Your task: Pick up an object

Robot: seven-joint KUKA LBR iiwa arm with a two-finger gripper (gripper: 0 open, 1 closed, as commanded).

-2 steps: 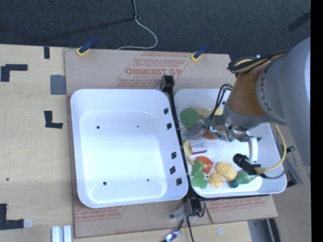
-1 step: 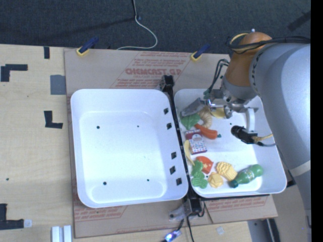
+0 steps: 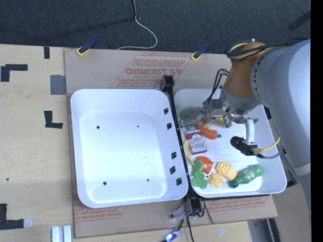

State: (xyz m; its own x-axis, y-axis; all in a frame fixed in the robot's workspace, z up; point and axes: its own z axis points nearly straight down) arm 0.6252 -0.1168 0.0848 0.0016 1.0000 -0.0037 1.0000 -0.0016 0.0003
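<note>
Gripper [image 3: 208, 116] low in right bin [image 3: 270, 185], over the toys near its far left corner, above carrot [image 3: 208, 132] and beside grey-green piece [image 3: 189, 116]. Cannot tell the grip or any hold. Green bottle [image 3: 248, 175] near front edge. Left bin [image 3: 83, 102] beside.

From here I can't make out the gripper's fingers [image 3: 208, 116]; the big grey arm [image 3: 282, 84] runs off the right edge, covering the right white bin's [image 3: 270, 188] far corner.
</note>
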